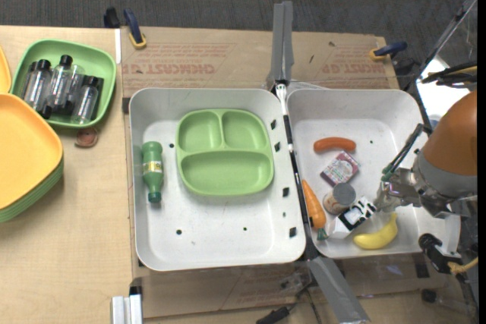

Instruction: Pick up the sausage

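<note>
The sausage (334,144) is a short orange-red link lying flat in the upper middle of the right bin (380,106). My gripper (389,192) hangs low over the right side of that bin, to the right of the sausage and below it in the view, apart from it. The gripper sits just above a yellow banana (377,235) and beside a black-and-white object (355,215). The grey wrist and orange band (456,144) rise behind it at the right edge.
A purple packet (339,168), a grey-topped can (342,195) and a carrot (313,206) lie just below the sausage. The left bin (152,239) holds a green divided plate (225,152) and a green bottle (153,171). A green tray of bottles (64,83) and yellow plates (26,155) sit far left.
</note>
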You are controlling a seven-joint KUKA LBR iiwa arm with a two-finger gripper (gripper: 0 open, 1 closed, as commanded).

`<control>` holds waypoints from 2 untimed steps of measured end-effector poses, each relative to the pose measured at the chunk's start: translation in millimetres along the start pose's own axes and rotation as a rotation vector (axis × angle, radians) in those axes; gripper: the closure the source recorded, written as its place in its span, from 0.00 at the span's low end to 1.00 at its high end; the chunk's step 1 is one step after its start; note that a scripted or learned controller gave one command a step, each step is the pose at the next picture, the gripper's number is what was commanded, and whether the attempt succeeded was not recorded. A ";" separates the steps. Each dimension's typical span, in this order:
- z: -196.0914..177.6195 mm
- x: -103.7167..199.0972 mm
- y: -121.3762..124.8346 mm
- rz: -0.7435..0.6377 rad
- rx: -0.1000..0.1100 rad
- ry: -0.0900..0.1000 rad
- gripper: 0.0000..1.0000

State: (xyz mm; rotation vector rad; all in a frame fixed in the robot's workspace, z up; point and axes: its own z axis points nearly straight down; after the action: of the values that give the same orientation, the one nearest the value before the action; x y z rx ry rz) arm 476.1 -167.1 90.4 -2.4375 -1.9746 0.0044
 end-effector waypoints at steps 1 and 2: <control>-0.5 -30.0 6.9 0.131 -0.003 -0.001 1.00; -16.6 17.6 -3.0 -0.038 -0.002 0.000 1.00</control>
State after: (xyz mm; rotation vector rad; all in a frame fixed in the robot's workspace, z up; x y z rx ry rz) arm 476.9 -149.2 107.0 -2.4006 -2.0215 0.0030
